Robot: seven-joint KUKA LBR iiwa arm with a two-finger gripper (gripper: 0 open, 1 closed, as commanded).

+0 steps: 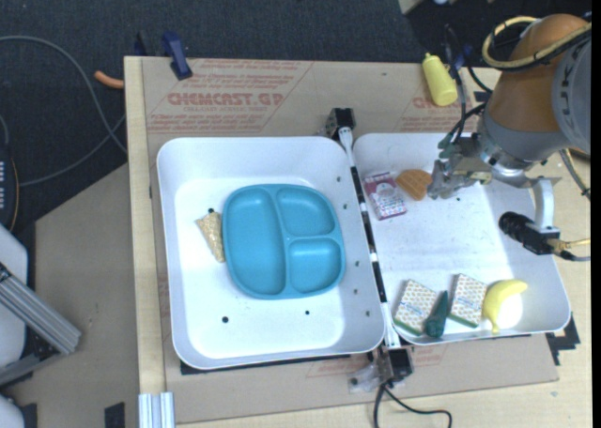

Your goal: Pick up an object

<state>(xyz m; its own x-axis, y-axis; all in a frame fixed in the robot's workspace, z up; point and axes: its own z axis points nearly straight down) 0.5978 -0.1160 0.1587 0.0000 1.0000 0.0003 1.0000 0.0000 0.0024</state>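
Two shallow white bins sit side by side on the bench; the right bin (526,257) is the working one, and the grey arm with the orange band reaches into its far part from the right. The two-finger gripper (445,182) hangs low over the far-left area of that bin, and whether it is released or clenched cannot be told from this slanted view. The nearest candidate for the pick is the small flat tan-brown rounded piece (413,182), lying on the bin floor just beside the gripper, on its left, with its long axis running roughly left to right. Nothing can be seen held at the tool tip. Judged from this layout, the coming move calls for a short shift to the left and a descent. Just left of the tan piece lies a small pink-and-white printed packet (384,196), close to the bin's left wall. Along the near wall sit two patterned square sponge-like blocks (441,302), a dark green stick-shaped item (436,321) between them, and a yellow banana-shaped toy (504,302) at the right end. The left bin (188,229) holds a blue three-compartment plastic plate (282,238), compartments bare, with a small beige textured wedge (212,232) touching its left edge
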